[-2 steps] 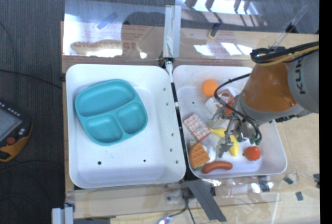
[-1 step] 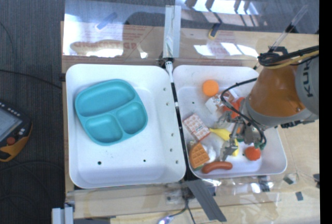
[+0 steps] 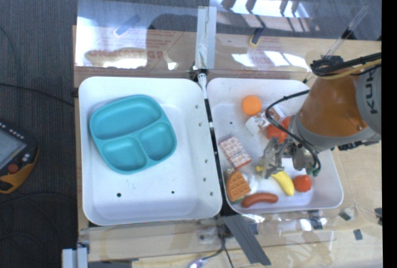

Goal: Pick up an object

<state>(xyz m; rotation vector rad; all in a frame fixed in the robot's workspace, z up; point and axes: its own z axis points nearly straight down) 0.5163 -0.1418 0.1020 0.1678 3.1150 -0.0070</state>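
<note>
Two shallow white bins sit side by side on a wooden bench, seen from above at a slant. The left bin [image 3: 186, 198] holds a turquoise divided plate [image 3: 131, 133] with three compartments, lying toward the bin's far left corner; the rest of that bin's floor is bare white.

The right bin [image 3: 226, 96] holds a cluster of toy food. Taking the yellow banana [image 3: 283, 183] near the bin's front as the landmark: a red tomato-like ball [image 3: 302, 183] touches its right side, a red-brown sausage [image 3: 259, 200] lies just in front of it to the left, and a waffle-patterned piece [image 3: 237, 186] sits further left beside the centre wall. Behind the waffle lies a small pink-and-white checked packet [image 3: 235, 151]; its print is too small to read. Well behind the banana is an orange ball [image 3: 251, 105], with a small white carton [image 3: 255, 123] and a red piece [image 3: 275, 132] between.

The grey arm with its orange band [image 3: 335, 105] reaches in from the right; part of a lettered logo on it shows, cut off at the edge. The gripper [image 3: 270, 164] hangs just behind the banana, left of the tomato. Whether its tips are apart or together cannot be told, and nothing shows between them. Bare floor lies along the right bin's far left edge.
</note>
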